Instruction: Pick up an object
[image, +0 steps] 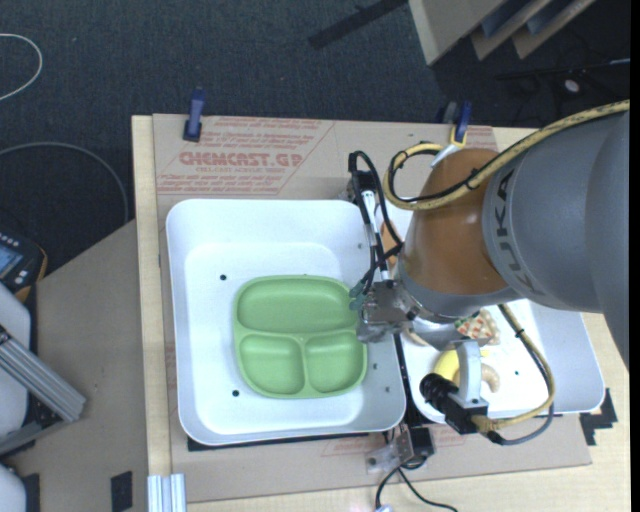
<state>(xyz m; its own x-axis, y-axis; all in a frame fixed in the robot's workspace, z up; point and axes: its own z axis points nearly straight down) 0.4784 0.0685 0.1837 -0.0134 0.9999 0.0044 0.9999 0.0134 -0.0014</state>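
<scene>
Your gripper (368, 312) sits low at the right rim of the green divided plate (298, 335), right where the two bins meet; its metal tip overlaps the plate's edge, but from this slanted overhead angle you cannot tell whether it is spread or pressed together, nor whether it grips the rim or merely touches it. The plate lies flat in the left white bin (200, 260), toward the bin's middle and right side, with one long compartment at the top and two smaller ones below. Just above the tip, the arm's orange band (445, 235) and the big grey link (565, 215) cover much of the right white bin (575, 375); on the grey link you can read part of vertical lettering, "UK", the rest cut off by the curve. Black and yellow cables (400, 175) loop around the wrist. Under the arm in the right bin you can see a yellow object (449, 365) and a pale, speckled item (482, 328) beside it, both partly hidden, so their kind is unclear. Behind the bins, the brown board (245, 155) carries red print reading "CHEMCAST G P" with smaller lines too fine to read, and two blue clamps (194, 115) hold its far edge.
</scene>
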